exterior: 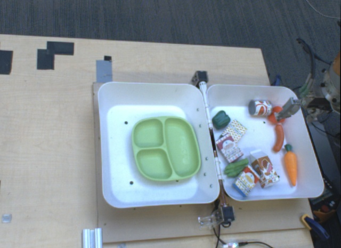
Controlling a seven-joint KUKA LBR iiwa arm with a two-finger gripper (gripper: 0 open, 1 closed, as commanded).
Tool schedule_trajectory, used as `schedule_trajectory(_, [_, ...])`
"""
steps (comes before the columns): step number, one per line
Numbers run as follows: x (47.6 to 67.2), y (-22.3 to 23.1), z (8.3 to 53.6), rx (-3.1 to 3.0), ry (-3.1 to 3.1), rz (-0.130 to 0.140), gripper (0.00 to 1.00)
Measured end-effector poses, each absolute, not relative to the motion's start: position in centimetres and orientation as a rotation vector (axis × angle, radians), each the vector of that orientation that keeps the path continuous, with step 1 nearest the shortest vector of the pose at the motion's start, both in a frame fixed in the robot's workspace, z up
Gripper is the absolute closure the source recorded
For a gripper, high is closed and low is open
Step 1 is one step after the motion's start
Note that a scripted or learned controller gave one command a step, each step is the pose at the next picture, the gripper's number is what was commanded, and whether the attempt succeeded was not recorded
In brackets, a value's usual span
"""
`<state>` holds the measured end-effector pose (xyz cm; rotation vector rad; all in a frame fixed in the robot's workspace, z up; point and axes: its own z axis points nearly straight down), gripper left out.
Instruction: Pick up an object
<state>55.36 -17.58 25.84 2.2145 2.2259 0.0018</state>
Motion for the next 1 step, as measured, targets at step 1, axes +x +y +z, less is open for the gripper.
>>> schedule_trajectory(1, [55.20, -16.37, 8.81, 2.216, 2.222, 0.004, 0.00])
